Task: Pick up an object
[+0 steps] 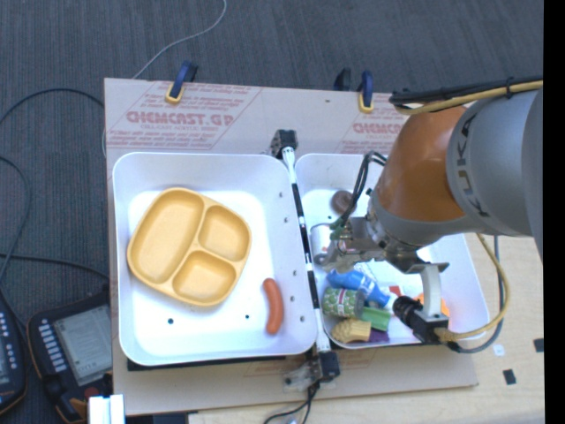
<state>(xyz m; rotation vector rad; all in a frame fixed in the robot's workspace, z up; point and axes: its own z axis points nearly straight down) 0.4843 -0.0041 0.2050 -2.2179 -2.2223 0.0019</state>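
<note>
Two white bins point(124, 237) share the bench, and over the right one's toy pile point(357, 303) hangs the gripper point(340, 247), its grasp impossible to judge, so nothing seems lifted yet.

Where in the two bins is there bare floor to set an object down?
Left bin: bare strip between the yellow divided plate and the divider wall, above the toy hot dog, plus the front-left corner. Right bin: its front is crowded with small toys beneath the gripper.
</note>
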